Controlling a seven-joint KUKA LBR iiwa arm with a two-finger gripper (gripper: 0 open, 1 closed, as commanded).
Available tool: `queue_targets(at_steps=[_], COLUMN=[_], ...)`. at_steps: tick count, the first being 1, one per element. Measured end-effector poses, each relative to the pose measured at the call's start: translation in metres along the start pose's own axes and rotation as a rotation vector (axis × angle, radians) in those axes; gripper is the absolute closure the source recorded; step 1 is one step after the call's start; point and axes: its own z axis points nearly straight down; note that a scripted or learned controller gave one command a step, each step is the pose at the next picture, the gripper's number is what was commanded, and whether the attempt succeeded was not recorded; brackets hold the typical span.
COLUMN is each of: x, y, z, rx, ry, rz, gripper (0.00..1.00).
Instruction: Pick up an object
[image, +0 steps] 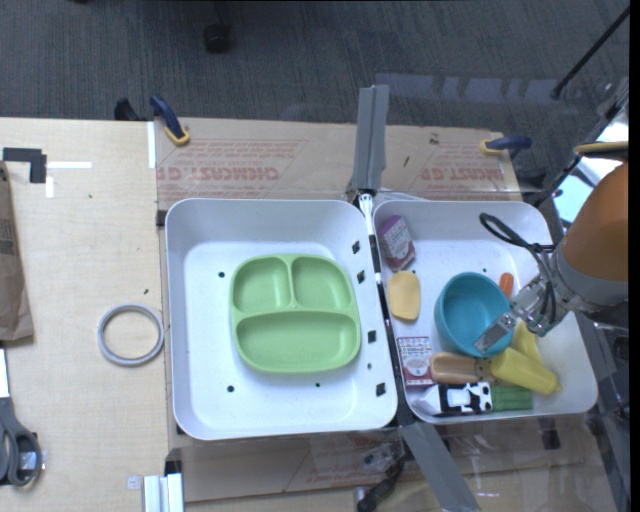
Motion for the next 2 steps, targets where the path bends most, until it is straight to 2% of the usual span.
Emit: queue_targets(at_steps=[1,2], x=[-0.019,0.008], y=[0.061,0.074], z=[0.032,0.033], rx=[0.002,0.004], ry=[0.003,0.005], rz=[0.136,0.121], gripper=[0.0,0.0])
